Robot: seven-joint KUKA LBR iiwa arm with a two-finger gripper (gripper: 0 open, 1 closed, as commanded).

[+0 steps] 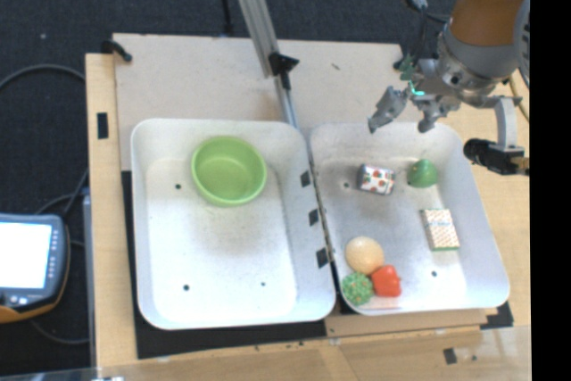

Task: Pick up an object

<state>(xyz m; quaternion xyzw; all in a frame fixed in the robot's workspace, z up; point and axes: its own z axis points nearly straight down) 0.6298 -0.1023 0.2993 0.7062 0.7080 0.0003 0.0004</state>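
The gripper [403, 118] hung at the upper right of the frame, over the far rim of the right bin [477, 232], its two fingers spread apart with nothing between them. The nearest candidates lay just below it in that bin: a small white can with red spots [376, 179] and, to its right, a green cone-shaped toy [422, 173]. The can lay on its side, its long axis running roughly left to right across the frame; it looked light and rigid, but round enough to roll, so closing across its curved sides at mid-length seemed the safest hold. The cone stood point up and would likely slip from a pinch. Lower down were a patterned box [440, 229], a tan ball [363, 253], a green ball [357, 287] and a red toy [386, 281]. A green bowl [229, 171] sat in the left bin [161, 281].
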